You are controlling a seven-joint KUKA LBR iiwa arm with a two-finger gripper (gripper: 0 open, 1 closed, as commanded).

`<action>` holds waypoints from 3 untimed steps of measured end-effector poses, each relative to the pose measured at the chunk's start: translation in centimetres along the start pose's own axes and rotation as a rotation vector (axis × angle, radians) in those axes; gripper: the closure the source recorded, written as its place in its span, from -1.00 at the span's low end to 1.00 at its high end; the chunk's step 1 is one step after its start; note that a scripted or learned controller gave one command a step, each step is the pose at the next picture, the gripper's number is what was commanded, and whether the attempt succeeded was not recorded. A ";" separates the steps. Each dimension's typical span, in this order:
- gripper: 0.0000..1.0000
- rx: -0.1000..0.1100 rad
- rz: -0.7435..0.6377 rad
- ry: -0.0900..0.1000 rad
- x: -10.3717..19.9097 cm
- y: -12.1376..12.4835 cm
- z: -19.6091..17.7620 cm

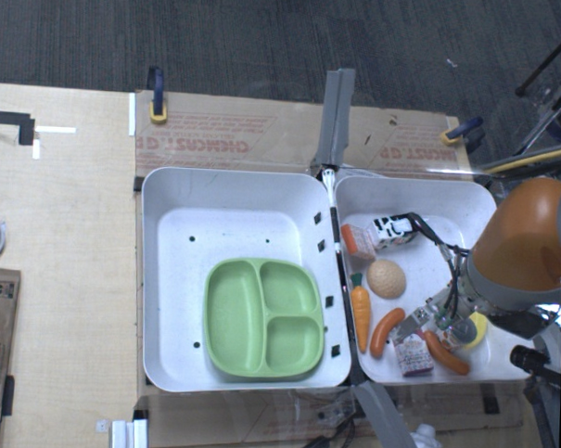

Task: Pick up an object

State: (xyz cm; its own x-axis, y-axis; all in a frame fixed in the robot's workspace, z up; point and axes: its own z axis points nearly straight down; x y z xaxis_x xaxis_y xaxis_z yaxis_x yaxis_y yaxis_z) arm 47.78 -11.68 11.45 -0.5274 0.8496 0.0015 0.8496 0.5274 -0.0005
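Observation:
The right bin [467, 194] holds several toy foods. A beige ball [386, 278] lies near its middle, with an orange carrot [360, 317] and a red-orange sausage [385, 331] below it. A black-and-white carton [392, 230] and a small red piece [351, 238] sit toward the back left. My gripper [436, 320] is low in the bin's front right, just right of the sausage and above a pinkish packet [412, 356]. A second sausage [446, 354] and a yellow item [477, 331] lie right beside it, partly hidden by the wrist.
A green divided plate [262, 317] lies in the left bin [167, 260]. The arm's orange band [531, 234] hangs over the right bin's right side. A grey divider post [336, 119] stands behind the bins, and clamps sit at the cardboard's back edge.

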 end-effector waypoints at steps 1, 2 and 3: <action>-1.00 0.000 0.000 0.000 0.0 0.0 0.0; -1.00 0.000 0.025 -0.004 1.2 0.9 2.1; 1.00 -0.001 0.028 -0.002 1.2 1.0 1.3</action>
State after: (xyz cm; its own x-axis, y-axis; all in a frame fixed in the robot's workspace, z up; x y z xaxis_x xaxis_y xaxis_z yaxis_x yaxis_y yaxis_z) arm 47.97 -10.17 10.11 -0.5034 0.8640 -0.0010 0.8640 0.5034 0.0003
